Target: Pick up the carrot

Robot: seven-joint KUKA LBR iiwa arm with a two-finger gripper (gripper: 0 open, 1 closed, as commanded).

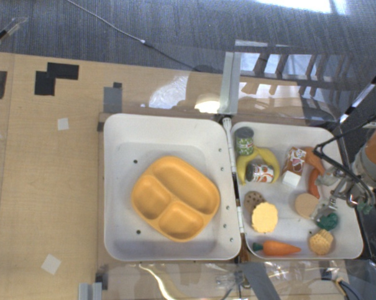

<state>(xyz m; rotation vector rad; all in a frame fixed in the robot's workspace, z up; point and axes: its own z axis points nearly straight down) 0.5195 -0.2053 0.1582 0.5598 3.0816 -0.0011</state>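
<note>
Orange and tapered, the carrot (281, 248) lies flat along the near wall of the right bin (358, 247), its green end pointing toward the corn cob (321, 241) beside it. It sits below and to the left of the tool (333, 197), well apart from it, with nothing touching it.

That tool hangs over the right side of the same bin, a tangle of metal parts and black cable; whether it is open or closed cannot be told from this slant, and nothing is seen gripped in it. Just under it rests a dark green round item (327, 219), and beside that, to the left, a tan disc (305, 205). Up and left of the tool lie a red sausage (315, 180), a small white cube (291, 179) and a brown packet (296, 160) whose print is too small to read.

Farther left from the tool, against the dividing wall, stand a green can (244, 142), a banana (262, 161) and a red and white can (260, 173); their labels are blurred. Below them are a chocolate-chip cookie (254, 199) and a yellow round slice (264, 217).

Across the divider, far left of the tool, the left bin (118, 174) holds one yellow compartment tray (175, 196), set at a slant.

Both bins rest on the pale wooden desk (43, 190).
</note>
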